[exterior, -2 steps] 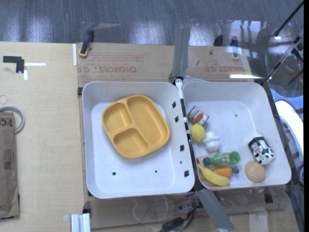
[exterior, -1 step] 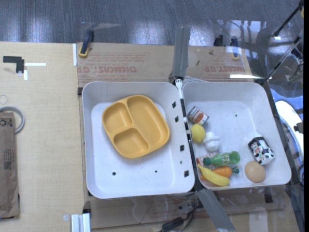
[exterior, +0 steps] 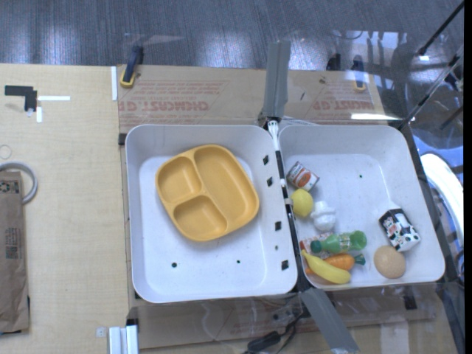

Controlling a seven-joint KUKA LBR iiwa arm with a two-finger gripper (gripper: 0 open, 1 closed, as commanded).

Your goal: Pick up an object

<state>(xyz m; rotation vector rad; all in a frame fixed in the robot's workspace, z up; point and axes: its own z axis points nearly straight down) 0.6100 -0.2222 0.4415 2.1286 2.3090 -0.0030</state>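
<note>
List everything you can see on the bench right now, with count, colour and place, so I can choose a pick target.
bins: 2, white, side by side mid-bench
divided plate: 1, yellow, left bin
small can: 1, red and white, right bin, near the divider
lemon: 1, yellow, right bin, below the can
small white object: 1, white, right of the lemon; too small to identify
bottle: 1, green, right bin, lower part
carrot: 1, orange, under the bottle
banana: 1, yellow, right bin's front left corner
egg: 1, tan, right bin's front right
carton: 1, black and white, above the egg
</note>
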